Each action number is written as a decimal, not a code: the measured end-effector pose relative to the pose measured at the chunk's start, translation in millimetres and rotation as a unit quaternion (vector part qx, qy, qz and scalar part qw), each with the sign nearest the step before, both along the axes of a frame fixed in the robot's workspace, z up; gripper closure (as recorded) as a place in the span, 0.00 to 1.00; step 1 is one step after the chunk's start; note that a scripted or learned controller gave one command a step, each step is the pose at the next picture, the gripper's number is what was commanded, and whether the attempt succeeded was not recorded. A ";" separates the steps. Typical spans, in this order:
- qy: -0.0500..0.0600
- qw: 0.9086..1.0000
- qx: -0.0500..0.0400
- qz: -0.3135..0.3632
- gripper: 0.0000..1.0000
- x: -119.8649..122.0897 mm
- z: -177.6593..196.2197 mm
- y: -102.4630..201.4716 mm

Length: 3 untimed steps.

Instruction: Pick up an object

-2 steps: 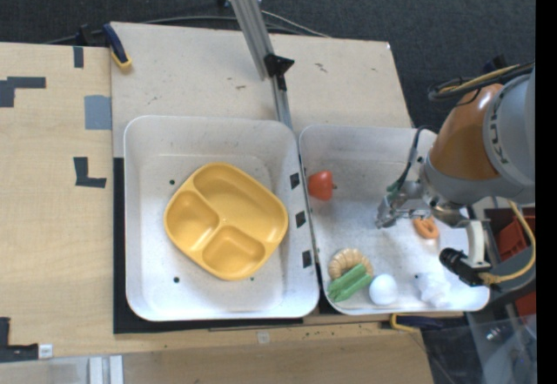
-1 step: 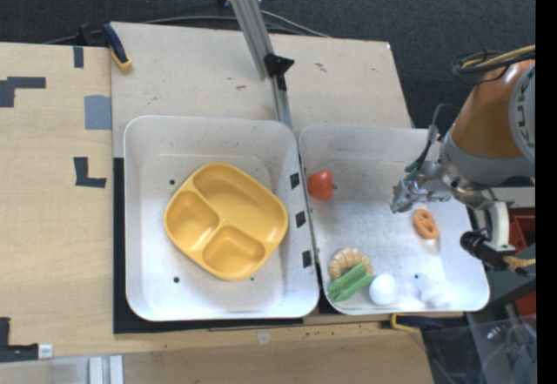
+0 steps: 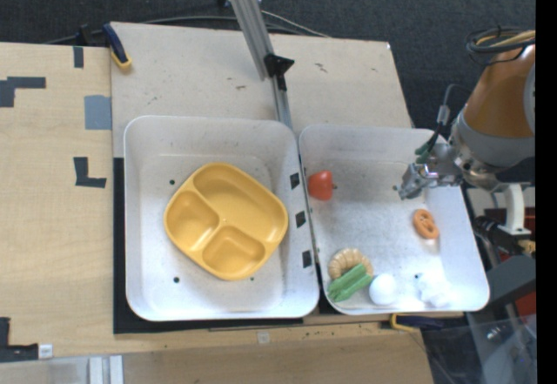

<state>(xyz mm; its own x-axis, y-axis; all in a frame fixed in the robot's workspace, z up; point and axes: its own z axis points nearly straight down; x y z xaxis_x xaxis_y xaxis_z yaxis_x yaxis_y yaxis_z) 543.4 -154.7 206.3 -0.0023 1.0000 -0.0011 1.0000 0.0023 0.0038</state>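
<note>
Overhead, gripper (image 3: 412, 185) hovering at right bin's (image 3: 365, 147) right side, how far its claw is spread impossible to tell, orange pretzel-shaped object (image 3: 425, 223) lying just below it, red tomato (image 3: 320, 185) sitting near divider, yellow tray (image 3: 226, 219) resting in left bin (image 3: 144, 199).

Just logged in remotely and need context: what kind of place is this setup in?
Likely a robotics lab test bench: two white bins side by side on a taped board, a yellow divided plate, small toy foods such as a red tomato, and the arm's claw over the right bin.

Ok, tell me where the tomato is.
The tomato sits in the right bin, hard against its left wall near the divider, well left of the gripper.
</note>
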 end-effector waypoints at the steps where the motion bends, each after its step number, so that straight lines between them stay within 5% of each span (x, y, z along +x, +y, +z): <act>1: -0.001 1.000 -0.001 0.000 1.00 3.4 59.7 -7.8; 2: 0.002 1.000 0.000 0.000 1.00 3.8 70.7 -7.4; 3: 0.002 1.000 0.001 0.002 1.00 18.4 67.2 46.1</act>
<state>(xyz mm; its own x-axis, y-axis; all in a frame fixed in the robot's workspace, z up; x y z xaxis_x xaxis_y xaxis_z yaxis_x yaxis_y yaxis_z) 561.8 -108.6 273.5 -0.0064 1.0000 0.0010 1.0000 0.0064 -0.0006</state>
